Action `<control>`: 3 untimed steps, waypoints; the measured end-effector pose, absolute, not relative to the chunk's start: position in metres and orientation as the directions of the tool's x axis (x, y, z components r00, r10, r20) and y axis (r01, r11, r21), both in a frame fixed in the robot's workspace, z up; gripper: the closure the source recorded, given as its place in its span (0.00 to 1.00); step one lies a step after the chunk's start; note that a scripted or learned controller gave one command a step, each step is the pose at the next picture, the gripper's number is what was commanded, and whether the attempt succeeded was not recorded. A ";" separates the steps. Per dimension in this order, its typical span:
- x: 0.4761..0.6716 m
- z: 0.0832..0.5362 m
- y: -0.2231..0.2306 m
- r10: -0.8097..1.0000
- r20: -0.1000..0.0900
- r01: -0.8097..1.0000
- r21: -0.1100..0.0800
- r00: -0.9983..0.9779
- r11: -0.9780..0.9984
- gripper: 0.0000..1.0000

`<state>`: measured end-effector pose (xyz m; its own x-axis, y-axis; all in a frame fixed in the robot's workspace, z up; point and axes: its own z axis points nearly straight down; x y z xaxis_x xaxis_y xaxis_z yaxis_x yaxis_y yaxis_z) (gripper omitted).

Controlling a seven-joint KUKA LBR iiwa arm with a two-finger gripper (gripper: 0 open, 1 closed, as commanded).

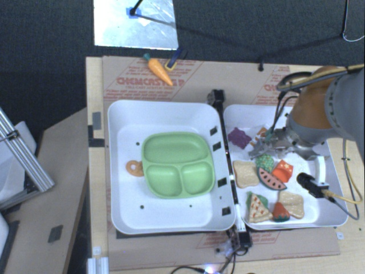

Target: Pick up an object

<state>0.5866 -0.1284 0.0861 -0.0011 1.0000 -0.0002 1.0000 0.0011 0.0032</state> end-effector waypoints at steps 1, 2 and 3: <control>0.587 0.096 -0.128 1.000 0.000 1.000 0.005 -0.001 0.001 1.00; 0.590 0.145 -0.138 1.000 -0.002 1.000 0.006 0.000 0.000 1.00; 0.598 0.207 -0.143 1.000 -0.002 1.000 0.008 -0.004 0.004 1.00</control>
